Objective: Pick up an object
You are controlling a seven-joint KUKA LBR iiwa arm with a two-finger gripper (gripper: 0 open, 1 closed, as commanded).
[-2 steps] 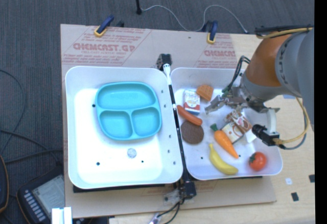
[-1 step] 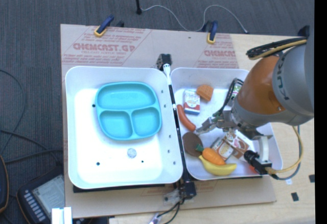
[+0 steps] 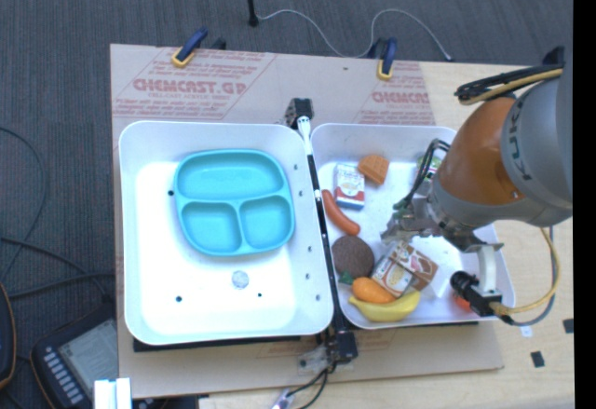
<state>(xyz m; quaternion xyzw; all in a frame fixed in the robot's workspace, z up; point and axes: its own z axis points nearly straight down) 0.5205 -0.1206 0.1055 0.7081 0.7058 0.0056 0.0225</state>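
My gripper point(image 3: 407, 230) reaches down into the right bin point(image 3: 414, 134), just above a brown and white snack packet point(image 3: 407, 269). Whether it touches the packet I cannot tell. Around it lie a brown round patty point(image 3: 353, 255), a red sausage point(image 3: 340, 213), a red and white carton point(image 3: 349, 184) and an orange bun-like piece point(image 3: 374, 168). A yellow banana point(image 3: 386, 308) and an orange carrot point(image 3: 370, 289) rest at the bin's near edge.
The left bin point(image 3: 149, 239) holds a blue divided plate point(image 3: 233, 202) and a small clear piece point(image 3: 240, 279). The arm's grey and orange wrist point(image 3: 484, 165) covers the right bin's far right side. Clamps point(image 3: 385, 58) and cables sit behind the bins.
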